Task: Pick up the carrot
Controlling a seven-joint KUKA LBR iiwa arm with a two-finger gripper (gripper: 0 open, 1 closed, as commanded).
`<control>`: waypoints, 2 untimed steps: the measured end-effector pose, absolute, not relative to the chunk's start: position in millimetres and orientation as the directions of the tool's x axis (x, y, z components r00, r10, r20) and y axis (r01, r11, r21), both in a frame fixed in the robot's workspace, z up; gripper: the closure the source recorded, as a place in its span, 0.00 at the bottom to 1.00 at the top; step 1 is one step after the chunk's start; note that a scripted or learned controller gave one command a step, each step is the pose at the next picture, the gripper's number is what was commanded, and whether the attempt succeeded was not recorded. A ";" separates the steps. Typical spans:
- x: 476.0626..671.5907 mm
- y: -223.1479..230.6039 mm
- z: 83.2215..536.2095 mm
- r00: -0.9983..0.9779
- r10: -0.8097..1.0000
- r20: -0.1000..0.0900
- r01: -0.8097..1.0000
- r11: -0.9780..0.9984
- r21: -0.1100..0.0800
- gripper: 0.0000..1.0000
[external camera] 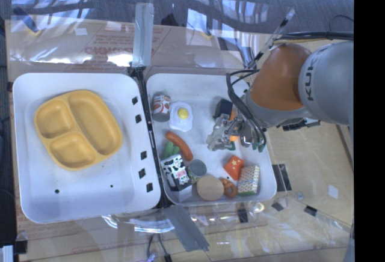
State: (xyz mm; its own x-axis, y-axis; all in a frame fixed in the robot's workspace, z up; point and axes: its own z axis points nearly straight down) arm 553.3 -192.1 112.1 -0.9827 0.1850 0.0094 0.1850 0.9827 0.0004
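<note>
Carrot lies flat in the right bin, left of the bin's middle. Its long axis runs from 10 o'clock to 4 o'clock, and I cannot tell which end is the tip. A green piece touches it at 8 o'clock. A fried egg sits near at 12 o'clock and a can at 11 o'clock. A cow-print carton lies at 6 o'clock and a grey disc at 5 o'clock.

The gripper is at 3 o'clock from the carrot, apart from it, low over the bin's middle. Whether it is open or closed cannot be told, and nothing is seen held in it. The arm comes in from 3 o'clock, its orange band above the wrist, with the wrist bent down towards 8 o'clock. The left bin bears a yellow tray.
</note>
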 end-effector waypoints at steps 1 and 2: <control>614.2 -148.1 225.9 -0.993 0.121 -0.013 0.121 0.993 0.000 1.00; 569.2 -185.3 108.7 -0.966 -0.260 0.007 -0.260 0.966 0.004 1.00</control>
